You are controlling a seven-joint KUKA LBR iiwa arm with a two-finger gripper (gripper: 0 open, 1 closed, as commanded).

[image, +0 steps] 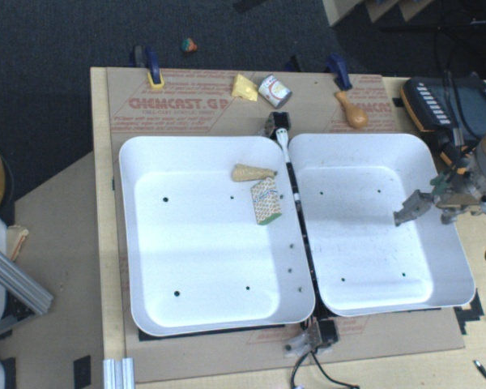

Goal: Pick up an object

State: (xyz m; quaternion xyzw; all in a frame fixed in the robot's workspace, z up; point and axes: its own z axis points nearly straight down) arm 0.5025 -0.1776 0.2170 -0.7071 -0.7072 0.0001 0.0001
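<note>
Patterned packet (266, 200) lying in the left bin (146, 241) near its upper right corner, touching a tan cone-shaped piece (252, 173) just above it. Gripper (411, 210) over the right bin (364, 290), well apart from both; jaw state cannot be told.

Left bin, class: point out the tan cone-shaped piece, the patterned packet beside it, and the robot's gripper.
tan cone-shaped piece (252, 173), camera view, middle of its body.
patterned packet (266, 200), camera view, centre of its face.
gripper (408, 212), camera view, at its fingertips.
</note>
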